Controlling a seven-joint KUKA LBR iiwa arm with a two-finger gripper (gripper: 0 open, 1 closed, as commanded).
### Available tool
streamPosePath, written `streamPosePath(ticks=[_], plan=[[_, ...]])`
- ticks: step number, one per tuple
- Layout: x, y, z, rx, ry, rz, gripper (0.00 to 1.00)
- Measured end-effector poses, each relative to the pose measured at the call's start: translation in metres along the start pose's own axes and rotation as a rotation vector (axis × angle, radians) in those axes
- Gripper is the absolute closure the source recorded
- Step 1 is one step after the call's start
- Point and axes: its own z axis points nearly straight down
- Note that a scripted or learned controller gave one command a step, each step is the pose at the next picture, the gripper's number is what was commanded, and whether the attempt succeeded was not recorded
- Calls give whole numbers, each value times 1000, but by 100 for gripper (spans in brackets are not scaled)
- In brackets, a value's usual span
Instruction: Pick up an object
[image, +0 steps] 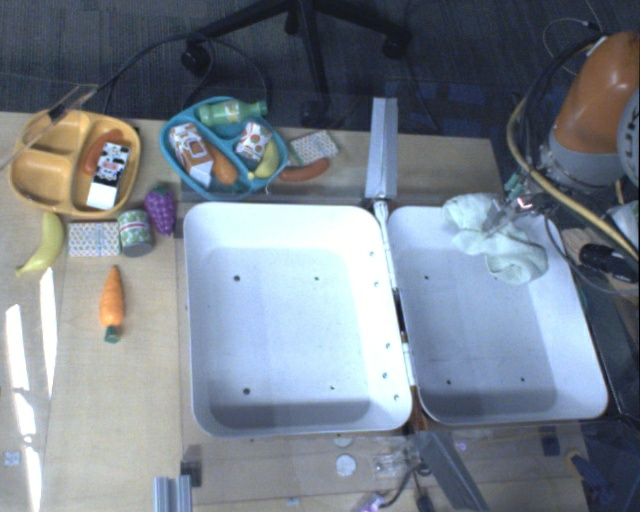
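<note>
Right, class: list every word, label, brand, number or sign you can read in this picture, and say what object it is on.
None can be read.
Carton in the yellow tray: dark marks on white, too blurred to read.
Small can: label band, too small.
Packets in the blue tray: printed fronts, illegible.
Flat packet beside the can: pattern, no legible text.

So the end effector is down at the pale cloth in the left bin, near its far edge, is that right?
Wrong bin. The camera view shows the end effector at the pale cloth in the right bin, near its far edge.
</note>
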Motion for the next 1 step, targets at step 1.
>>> streamPosePath(ticks=[1], plan=[[0,0,-1,-1,0,0,0]])
